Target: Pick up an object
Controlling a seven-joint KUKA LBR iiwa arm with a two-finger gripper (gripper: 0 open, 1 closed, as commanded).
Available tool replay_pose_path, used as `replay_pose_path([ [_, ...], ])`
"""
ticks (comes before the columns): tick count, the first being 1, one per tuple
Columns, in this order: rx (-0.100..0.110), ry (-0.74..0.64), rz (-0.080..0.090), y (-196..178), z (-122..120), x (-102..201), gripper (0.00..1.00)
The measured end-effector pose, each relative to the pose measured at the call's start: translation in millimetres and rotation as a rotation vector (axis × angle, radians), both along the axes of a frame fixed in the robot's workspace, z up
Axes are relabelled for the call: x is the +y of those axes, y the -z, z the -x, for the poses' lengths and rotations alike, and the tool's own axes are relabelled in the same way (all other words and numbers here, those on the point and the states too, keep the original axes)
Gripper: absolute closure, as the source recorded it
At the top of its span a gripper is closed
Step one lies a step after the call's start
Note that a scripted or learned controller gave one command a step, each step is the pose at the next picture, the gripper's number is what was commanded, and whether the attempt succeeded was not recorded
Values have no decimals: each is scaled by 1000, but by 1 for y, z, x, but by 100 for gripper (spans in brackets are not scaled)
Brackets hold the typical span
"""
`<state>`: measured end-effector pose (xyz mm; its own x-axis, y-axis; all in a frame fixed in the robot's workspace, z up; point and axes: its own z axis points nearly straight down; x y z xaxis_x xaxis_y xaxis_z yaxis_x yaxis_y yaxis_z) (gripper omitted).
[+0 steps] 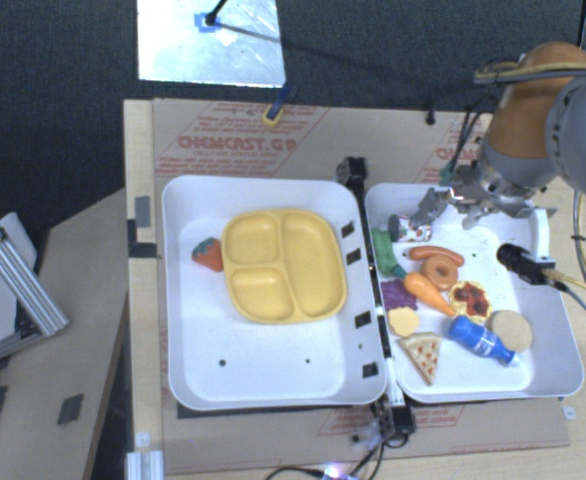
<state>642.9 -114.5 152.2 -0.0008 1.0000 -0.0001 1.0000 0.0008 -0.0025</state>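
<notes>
Two shallow white bins are sitting side by side on the bench: the left bin (pixel 188 368) is carrying a yellow three-compartment plastic tray (pixel 278 264) with a small orange-red toy strawberry (pixel 209 254) just beside its left edge, while the right bin (pixel 558 363) is holding the candidate objects. These are lying close together: an orange toy carrot (pixel 429 292), a toy hot dog (pixel 439 257), a glazed toy doughnut (pixel 441 271), a blue toy bottle (pixel 478 337), a toy pizza wedge (pixel 423 354), a purple piece (pixel 397 293) and a round tan cookie (pixel 511 328). The grey two-finger gripper (pixel 428 213) is hanging over the bin's far left corner; whether its fingers are apart or together cannot be told. A good attempt is likely requiring a target with free flanks, such as the bottle, with the fingers straddling its narrow width before descending.
</notes>
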Motion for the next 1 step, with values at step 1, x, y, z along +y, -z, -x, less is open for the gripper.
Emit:
replay_pose_path([
  [1, 0, -3, -1, 43, 1, 6, 0],
])
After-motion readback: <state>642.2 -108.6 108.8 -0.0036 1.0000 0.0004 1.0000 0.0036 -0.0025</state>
